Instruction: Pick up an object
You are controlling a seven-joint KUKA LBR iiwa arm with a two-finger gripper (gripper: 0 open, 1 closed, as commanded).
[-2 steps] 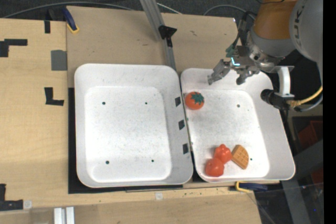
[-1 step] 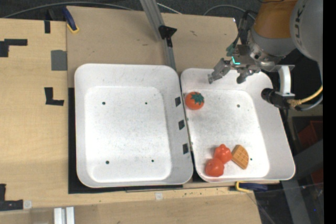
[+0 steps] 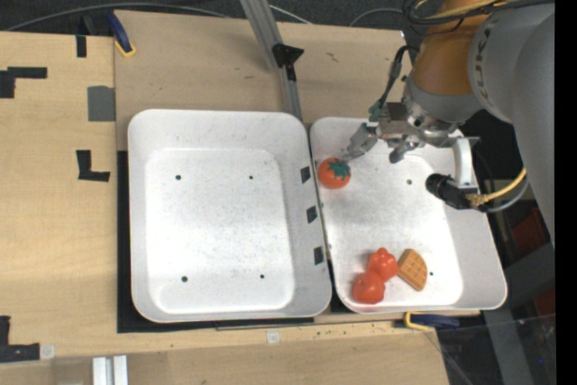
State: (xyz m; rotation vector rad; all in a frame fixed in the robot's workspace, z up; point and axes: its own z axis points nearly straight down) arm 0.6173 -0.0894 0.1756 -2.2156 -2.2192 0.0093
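End effector (image 3: 379, 142) hangs open, gripping nothing, just beside the tomato (image 3: 334, 173) in the right bin (image 3: 478, 239); next, descend and close

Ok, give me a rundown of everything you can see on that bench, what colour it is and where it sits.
White bins: 2, white, side by side; left bin, right bin.
Tomato: 1, red-orange with green top, upper left of right bin.
Red pepper-like toy: 1, red, lower part of right bin.
Waffle-like piece: 1, tan-orange, beside the red toy.
Metal pole: 1, grey, above the bins.
Arm: 1, grey with orange band, from the right.
Tool: 1, dark, near the tomato.
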